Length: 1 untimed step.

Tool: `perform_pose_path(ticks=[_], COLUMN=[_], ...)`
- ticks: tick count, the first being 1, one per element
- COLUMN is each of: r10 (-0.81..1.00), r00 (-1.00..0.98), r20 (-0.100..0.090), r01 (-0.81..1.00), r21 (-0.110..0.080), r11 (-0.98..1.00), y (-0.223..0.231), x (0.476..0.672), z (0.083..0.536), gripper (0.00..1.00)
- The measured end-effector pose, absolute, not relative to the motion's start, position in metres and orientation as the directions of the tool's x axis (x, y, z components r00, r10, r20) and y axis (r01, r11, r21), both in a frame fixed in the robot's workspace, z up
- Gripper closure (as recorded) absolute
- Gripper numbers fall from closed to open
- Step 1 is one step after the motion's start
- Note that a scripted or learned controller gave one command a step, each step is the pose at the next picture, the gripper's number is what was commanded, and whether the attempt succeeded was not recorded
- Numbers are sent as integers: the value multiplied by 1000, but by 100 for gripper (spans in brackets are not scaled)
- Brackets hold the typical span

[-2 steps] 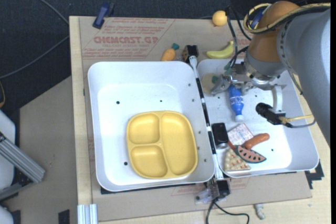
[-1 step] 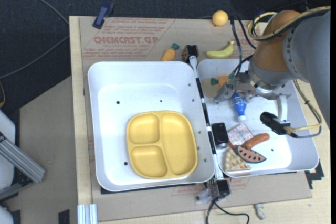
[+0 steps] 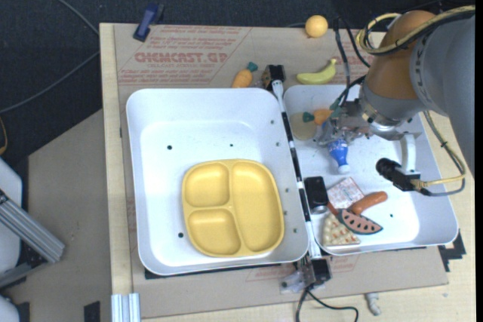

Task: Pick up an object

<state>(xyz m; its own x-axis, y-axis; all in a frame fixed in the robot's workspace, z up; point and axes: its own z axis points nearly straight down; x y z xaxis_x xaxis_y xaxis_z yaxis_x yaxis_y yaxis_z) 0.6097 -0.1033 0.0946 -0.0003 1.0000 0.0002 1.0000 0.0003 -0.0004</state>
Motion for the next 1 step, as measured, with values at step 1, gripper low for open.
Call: perform_pose_path(ticks=[1], r10=[1000], r00=[-2], r20=[1], r01=[1000], r21=[3], r11=[2], y=[-40], x=[585], z=[186], gripper=[100])
